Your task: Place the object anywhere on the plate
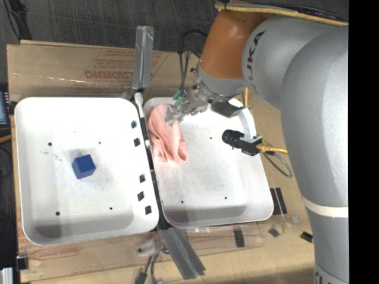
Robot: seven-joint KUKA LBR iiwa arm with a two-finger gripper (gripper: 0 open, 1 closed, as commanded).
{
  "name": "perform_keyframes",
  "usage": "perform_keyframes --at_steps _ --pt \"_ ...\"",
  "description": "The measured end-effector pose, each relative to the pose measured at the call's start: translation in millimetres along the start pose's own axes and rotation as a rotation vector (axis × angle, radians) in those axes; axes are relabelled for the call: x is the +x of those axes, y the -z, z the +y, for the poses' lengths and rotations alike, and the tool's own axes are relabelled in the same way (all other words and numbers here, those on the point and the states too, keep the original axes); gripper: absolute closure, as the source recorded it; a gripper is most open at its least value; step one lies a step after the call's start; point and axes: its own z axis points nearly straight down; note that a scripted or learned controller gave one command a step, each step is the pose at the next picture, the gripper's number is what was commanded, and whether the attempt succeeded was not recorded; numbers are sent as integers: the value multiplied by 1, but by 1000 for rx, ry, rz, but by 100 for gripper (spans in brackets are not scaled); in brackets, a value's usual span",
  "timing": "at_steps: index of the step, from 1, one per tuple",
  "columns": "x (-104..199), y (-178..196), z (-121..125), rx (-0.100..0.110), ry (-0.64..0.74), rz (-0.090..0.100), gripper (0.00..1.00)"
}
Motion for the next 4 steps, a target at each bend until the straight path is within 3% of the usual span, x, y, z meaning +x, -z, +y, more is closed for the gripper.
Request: perform_keyframes --at_steps 1,3,4 --pt "1 2 1 -2 6 -1 100" --pt "97 -5 -14 0 817 -2 100" --pt "143 -4 -35 -1 1220 -3 100"
